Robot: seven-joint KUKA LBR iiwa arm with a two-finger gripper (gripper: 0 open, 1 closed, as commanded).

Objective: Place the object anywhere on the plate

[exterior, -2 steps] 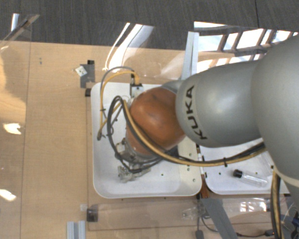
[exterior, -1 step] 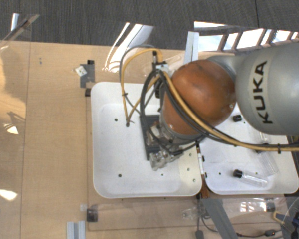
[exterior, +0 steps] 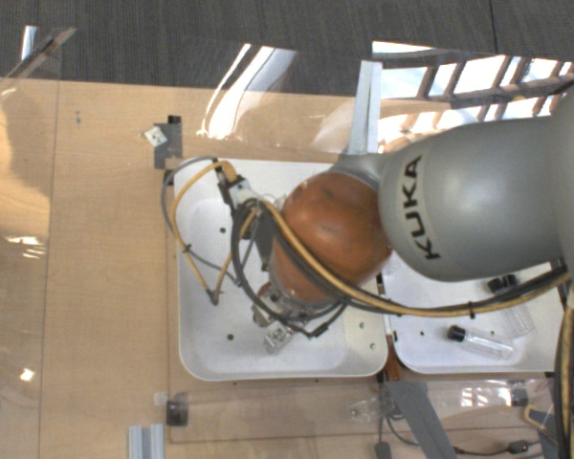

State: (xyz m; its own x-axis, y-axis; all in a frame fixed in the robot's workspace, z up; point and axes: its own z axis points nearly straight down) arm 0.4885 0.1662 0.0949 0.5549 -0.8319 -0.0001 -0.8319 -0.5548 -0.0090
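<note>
my gripper (exterior: 276, 337) hangs low over the left bin (exterior: 201, 352); i cannot tell how it's set. a vial (exterior: 478, 340) lies in the right bin (exterior: 459, 363).

A small clear vial (exterior: 478, 339) with a black cap lies in the right bin (exterior: 459, 361).
</note>
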